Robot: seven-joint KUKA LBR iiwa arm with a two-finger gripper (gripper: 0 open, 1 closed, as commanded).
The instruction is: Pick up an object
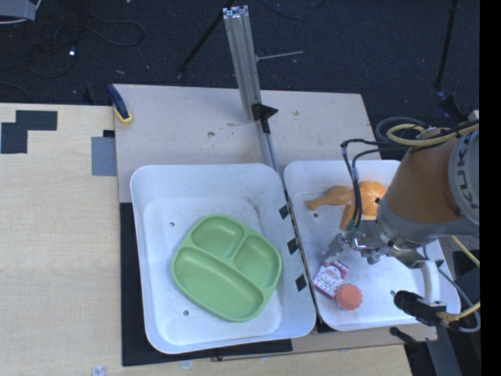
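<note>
Gripper (338, 247) is low in the right bin (301, 180), arm (427, 190) coming in from the right. The fingers (334, 249) look slightly spread, nothing between them. A small white packet with red print (330, 276) lies just below the fingertips, close but whether touching I can't tell. A round orange-red ball (349, 297) sits against the packet's lower right edge. An orange soft toy (344, 197) with a long neck lies above the gripper near the bin's back, partly hidden by the wrist.

Left bin (153, 202): shallow white moulded plastic with rounded corners, holding a green divided plate (226, 267), three compartments, smooth matte finish, lying flat. Bins sit side by side on the bench (196, 120), a pale worn board. An aluminium post (243, 61) stands behind them.
</note>
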